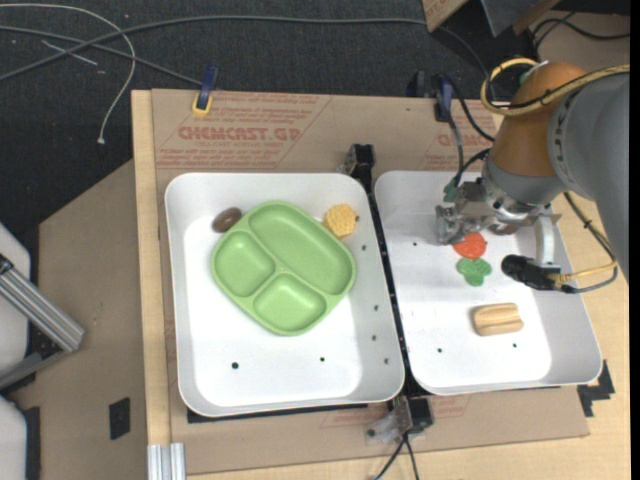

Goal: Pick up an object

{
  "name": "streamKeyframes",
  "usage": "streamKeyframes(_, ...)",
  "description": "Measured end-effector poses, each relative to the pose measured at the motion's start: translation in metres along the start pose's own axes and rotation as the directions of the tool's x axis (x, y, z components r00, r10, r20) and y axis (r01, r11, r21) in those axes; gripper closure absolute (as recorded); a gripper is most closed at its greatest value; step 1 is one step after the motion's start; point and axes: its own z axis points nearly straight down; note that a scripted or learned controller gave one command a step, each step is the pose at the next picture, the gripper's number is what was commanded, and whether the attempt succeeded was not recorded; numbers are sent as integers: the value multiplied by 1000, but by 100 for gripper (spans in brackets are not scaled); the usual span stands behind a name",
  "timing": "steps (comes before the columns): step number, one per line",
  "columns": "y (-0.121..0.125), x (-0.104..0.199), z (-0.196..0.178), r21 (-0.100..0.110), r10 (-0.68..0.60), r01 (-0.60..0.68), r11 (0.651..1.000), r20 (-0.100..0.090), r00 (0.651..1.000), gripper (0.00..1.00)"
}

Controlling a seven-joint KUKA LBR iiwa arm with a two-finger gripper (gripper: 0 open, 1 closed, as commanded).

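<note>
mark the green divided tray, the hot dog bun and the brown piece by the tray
green divided tray (283,265), camera view, centre ridge.
hot dog bun (496,319), camera view, top middle.
brown piece (228,220), camera view, its middle.

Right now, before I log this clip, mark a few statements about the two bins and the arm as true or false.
1. The green divided plate lies in the left bin. True.
2. The hot-dog bun sits on the green plate. False: it lies on the floor of the right bin.
3. The gripper is over the right bin, next to a red item. True.
4. The yellow item lies in the right bin. False: it is in the left bin, beside the plate's upper right edge.
5. A small brown item lies by the plate's upper left. True.
</note>
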Motion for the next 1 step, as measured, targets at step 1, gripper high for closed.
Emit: streamKeyframes(1,2,0,-16,-8,0,0,1000,1,1000,100)
